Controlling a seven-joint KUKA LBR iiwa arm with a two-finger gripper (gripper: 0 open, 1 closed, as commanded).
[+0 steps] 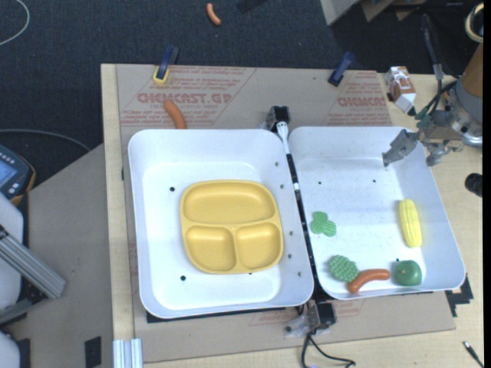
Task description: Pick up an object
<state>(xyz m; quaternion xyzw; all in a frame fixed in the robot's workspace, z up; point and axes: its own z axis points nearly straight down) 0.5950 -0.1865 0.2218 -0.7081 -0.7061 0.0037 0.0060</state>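
My gripper point(416, 151) hangs over the far right corner of the right bin point(347, 153), open, with nothing between its fingers. A yellow corn cob point(410, 222) lies below it near the right wall. Along the bin's near edge sit a green round fruit point(407, 273), an orange sausage point(368, 279) and a bumpy green vegetable point(343, 267). By the left wall there is a small green leafy piece point(323, 225).
The left bin point(146, 205) holds a yellow divided plate point(230, 226). Another orange sausage point(176, 113) lies on the cardboard behind that bin. Clamps point(164, 66) point(341, 69) grip the board's far edge, and a small box point(399, 83) stands at the far right.
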